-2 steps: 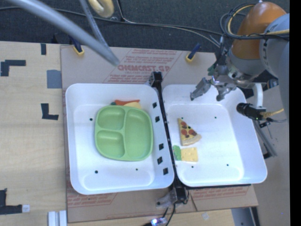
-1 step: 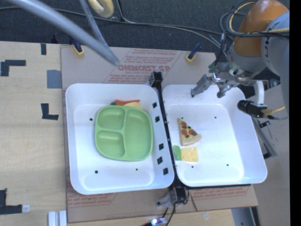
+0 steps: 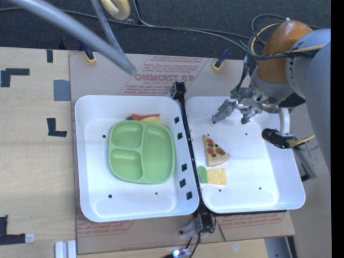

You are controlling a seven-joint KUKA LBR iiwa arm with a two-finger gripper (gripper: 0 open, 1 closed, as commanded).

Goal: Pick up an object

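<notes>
A toy pizza slice (image 3: 214, 150) lies in the right bin (image 3: 279, 190), left of its middle. Just below it rests a yellow cheese square (image 3: 217, 176) with a small green piece (image 3: 201, 173) at its left side. My gripper (image 3: 232, 115) hangs over the back part of the right bin, above and to the right of the pizza slice. Its two fingers are spread apart with nothing between them. In the left bin (image 3: 91, 192) sits a green divided plate (image 3: 142, 151), and an orange and yellow piece (image 3: 145, 117) peeks out behind it.
A black divider (image 3: 185, 155) with clips runs between the two bins. The grey arm with its orange band (image 3: 284, 36) fills the upper right. A black cable connector (image 3: 275, 137) hangs over the right bin's right side. A grey pole (image 3: 70, 20) crosses the upper left.
</notes>
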